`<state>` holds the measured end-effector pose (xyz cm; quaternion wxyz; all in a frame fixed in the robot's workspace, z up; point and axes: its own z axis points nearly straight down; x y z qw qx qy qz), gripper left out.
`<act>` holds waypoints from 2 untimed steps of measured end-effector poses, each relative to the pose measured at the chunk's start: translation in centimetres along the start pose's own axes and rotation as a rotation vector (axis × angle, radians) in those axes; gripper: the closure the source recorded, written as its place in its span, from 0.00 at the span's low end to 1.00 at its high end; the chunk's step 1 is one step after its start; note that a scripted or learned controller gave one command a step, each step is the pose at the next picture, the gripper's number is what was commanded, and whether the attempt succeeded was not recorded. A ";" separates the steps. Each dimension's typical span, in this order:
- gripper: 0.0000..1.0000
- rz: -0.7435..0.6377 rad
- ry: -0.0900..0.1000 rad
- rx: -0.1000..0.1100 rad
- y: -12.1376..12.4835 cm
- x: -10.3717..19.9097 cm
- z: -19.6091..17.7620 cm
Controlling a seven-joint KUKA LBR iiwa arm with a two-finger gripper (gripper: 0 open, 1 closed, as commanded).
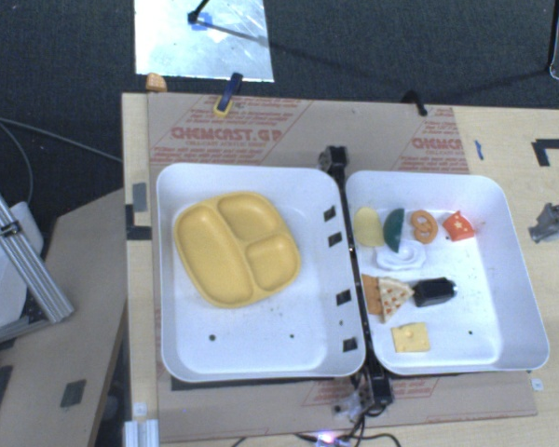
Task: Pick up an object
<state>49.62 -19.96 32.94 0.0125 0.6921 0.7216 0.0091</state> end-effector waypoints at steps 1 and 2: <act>1.00 0.037 0.007 0.033 -1.1 3.0 7.0; 1.00 0.034 0.003 0.025 -0.9 2.8 5.6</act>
